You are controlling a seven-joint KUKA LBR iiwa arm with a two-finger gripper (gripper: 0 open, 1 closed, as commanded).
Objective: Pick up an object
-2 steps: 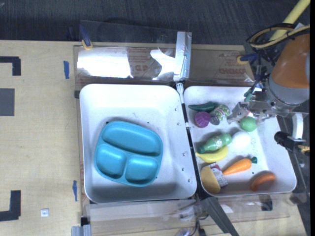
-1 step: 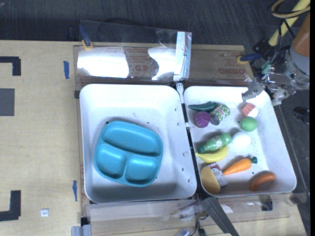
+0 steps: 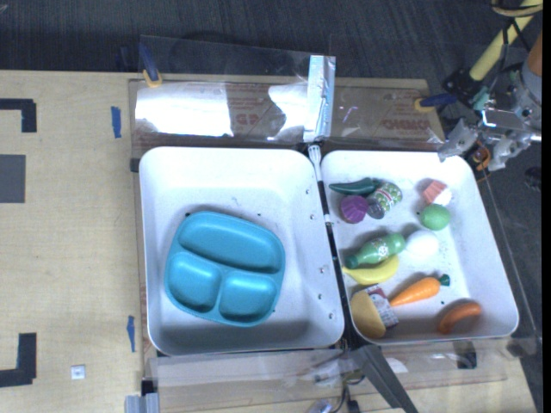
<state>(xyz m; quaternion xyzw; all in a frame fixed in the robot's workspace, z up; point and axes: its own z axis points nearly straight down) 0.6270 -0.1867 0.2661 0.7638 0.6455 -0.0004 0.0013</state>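
Gripper (image 3: 479,140) hovering over right bin's (image 3: 498,231) top right corner, fingers too blurred to tell whether spread or pressed together. Nothing seen between them. Nearest below-left: pink block (image 3: 435,191) and green ball (image 3: 436,218), apart from it. Further off: carrot (image 3: 415,292), banana (image 3: 372,273). Blue tray (image 3: 225,267) in left bin (image 3: 155,231).

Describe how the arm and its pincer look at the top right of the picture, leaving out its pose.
The arm shows silver-grey metal parts near the right bin's far corner. A yellow cable loops above it, with a blue piece beside it and a small orange-red spot low on the metal. The pincer is a cluster of pale grey metal, too small and blurred to make out its fingers.
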